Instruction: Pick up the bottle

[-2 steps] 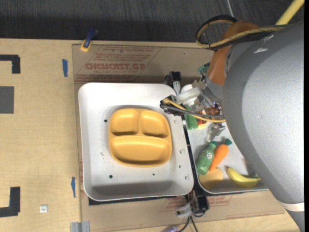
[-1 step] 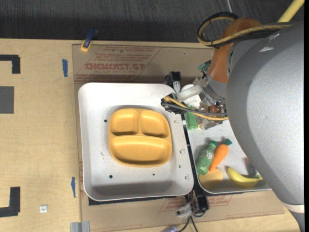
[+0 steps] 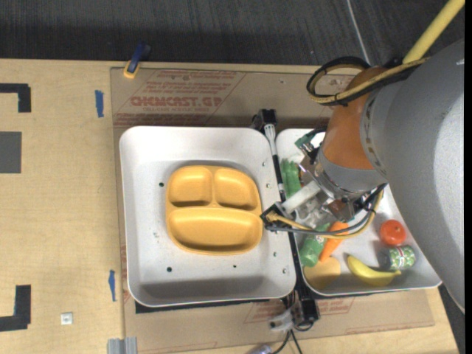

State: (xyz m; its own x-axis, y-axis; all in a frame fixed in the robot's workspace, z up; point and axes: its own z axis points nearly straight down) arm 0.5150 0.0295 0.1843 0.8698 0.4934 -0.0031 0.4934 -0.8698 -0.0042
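- Right of centre, over the right white bin [image 3: 424, 275], I am watching the gripper [image 3: 313, 209] hovering; I cannot tell its state.
- Green plastic bottle [image 3: 290, 177] is lying just upper-left of it, long axis running top to bottom.

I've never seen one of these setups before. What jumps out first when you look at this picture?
The big grey arm with its orange band dominates the right side, reaching down over the right bin. In the left bin lies a bright yellow divided plate, the largest splash of colour. Along the right bin's near edge sit small toy foods: a banana, a red tomato and an orange carrot, with a green bottle partly under the arm.
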